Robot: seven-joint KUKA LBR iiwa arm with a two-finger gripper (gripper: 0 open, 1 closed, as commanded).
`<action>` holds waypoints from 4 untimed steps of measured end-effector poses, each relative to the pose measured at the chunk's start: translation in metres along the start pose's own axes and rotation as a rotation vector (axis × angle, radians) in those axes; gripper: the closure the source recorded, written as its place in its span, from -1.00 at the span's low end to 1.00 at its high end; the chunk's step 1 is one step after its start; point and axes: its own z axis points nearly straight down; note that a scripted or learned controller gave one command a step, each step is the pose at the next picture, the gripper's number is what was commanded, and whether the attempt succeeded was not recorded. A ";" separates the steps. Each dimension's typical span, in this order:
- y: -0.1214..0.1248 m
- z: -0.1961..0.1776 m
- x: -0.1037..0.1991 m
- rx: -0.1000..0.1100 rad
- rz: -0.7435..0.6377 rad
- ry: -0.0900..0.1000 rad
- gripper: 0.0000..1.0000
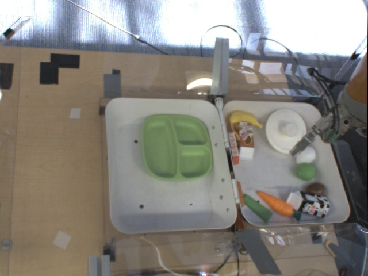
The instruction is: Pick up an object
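Along the near edge of the right bin (344, 209) lie a black-and-white carton (314, 204), an orange carrot (275, 203) with its long axis slanting from near-right to far-left, tip toward the divider, and a green piece (257, 208) beside it. A green ball (306, 171) and white egg (305, 154) sit near the right wall. The gripper (301, 148) hangs just over the egg; whether its fingers are parted I cannot tell. The left bin (123, 171) carries a green divided plate (176, 146).
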 end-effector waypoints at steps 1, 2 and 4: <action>-0.043 0.099 -0.021 0.010 -0.110 0.015 -1.00; -0.008 0.133 -0.045 0.001 -0.091 0.006 -1.00; -0.026 0.146 -0.033 0.000 -0.291 0.002 -1.00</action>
